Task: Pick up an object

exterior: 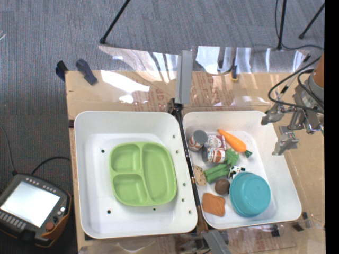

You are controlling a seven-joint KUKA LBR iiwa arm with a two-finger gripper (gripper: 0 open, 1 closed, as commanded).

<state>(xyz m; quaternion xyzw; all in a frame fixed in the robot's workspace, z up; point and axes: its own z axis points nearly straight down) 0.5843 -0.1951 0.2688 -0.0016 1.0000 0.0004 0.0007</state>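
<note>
The right bin (pixel 286 194) holds a pile of small things: an orange carrot (pixel 233 140), two small cans (pixel 214 155), a green toy vegetable (pixel 221 171), a brown ball (pixel 222 186), an orange-brown slab (pixel 213 204) and a teal bowl (pixel 250 194). My gripper (pixel 278 128) hangs over the bin's upper right corner, to the right of the carrot and apart from every object. It is open, with nothing between the fingers.
A green divided plate (pixel 143 173) lies in the left bin (pixel 87 142). A small cookie (pixel 199 175) sits by the wall between the bins. A handheld pendant (pixel 32 205) rests on the floor at lower left. Tripod legs stand behind the bench.
</note>
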